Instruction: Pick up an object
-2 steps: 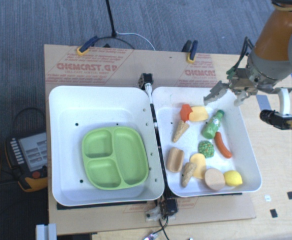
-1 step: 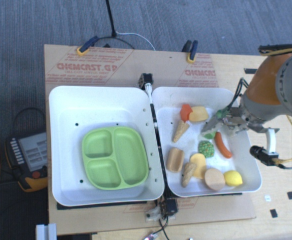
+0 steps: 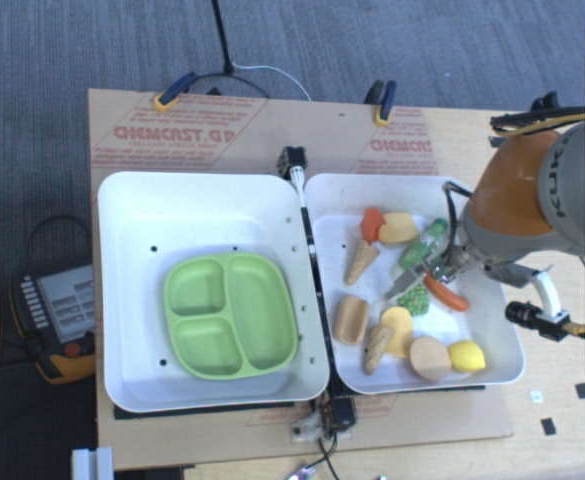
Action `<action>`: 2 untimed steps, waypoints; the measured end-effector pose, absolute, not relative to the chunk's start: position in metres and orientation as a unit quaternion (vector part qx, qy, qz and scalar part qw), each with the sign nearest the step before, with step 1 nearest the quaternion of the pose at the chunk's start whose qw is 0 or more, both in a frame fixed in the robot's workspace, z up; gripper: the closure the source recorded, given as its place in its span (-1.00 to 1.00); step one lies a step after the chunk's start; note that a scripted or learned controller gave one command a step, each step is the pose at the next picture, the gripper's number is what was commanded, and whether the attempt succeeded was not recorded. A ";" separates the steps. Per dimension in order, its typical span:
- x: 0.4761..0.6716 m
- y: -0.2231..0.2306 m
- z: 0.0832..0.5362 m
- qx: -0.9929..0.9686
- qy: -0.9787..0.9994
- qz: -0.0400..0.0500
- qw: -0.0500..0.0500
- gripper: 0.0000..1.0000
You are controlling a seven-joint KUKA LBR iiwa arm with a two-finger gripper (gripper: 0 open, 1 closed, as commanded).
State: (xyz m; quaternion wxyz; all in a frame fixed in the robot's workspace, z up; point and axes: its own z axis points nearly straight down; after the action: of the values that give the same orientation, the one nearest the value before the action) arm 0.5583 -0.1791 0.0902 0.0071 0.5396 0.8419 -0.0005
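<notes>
Brown board bench [image 3: 172,133] on grey carpet [image 3: 72,28]; claw [image 3: 424,270] in right bin [image 3: 502,363], grip state unclear.

Toy foods sit scattered across the right bin [image 3: 492,363]: a carrot [image 3: 446,294] lies slantwise beside broccoli [image 3: 415,303], with a lemon [image 3: 466,356] near the front corner.

Grey carpet floor [image 3: 52,58] around a brown paper-covered bench [image 3: 172,133].
</notes>
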 end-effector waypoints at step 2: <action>0.629 -0.134 0.092 0.533 0.846 0.003 0.008 1.00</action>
State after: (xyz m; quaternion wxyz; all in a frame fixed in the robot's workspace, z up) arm 0.6288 -0.1344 0.0916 0.0079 0.5327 0.8463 0.0029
